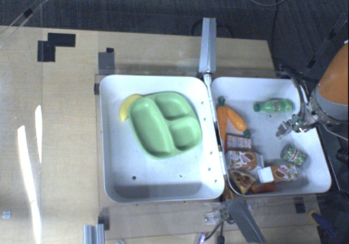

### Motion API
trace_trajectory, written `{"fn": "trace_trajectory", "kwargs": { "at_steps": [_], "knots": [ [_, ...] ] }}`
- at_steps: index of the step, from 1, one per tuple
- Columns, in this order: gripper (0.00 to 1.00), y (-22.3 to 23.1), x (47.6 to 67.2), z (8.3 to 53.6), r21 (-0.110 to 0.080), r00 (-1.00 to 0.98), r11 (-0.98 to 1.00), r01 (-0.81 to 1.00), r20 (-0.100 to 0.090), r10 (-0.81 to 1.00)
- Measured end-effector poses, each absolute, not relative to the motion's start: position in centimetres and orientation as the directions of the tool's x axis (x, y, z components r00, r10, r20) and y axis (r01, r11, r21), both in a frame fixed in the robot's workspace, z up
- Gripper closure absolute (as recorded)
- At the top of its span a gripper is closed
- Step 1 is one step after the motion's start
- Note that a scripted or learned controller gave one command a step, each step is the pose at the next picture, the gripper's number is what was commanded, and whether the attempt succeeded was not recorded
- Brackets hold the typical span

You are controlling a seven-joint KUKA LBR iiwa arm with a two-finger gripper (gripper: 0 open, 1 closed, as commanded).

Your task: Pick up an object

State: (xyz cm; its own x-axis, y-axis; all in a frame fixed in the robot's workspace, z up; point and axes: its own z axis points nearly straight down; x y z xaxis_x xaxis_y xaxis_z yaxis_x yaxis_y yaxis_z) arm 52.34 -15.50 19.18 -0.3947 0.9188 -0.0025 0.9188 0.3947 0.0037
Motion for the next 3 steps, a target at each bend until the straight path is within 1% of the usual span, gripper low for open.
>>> {"fn": "trace_trajectory", "kwargs": {
  "at_steps": [1,2,3],
  "knots": [
    [0.0,-15.5,52.3,19.2,0.003,-0.395,0.395,0.919,-0.002,0.919],
    [0.0,-10.1,58.5,9.0,0.003,-0.326,0.326,0.946,-0.001,0.946],
    [1.0,-9.9,58.7,9.9,0.005,-0.328,0.328,0.945,0.002,0.945]
  ]
}}
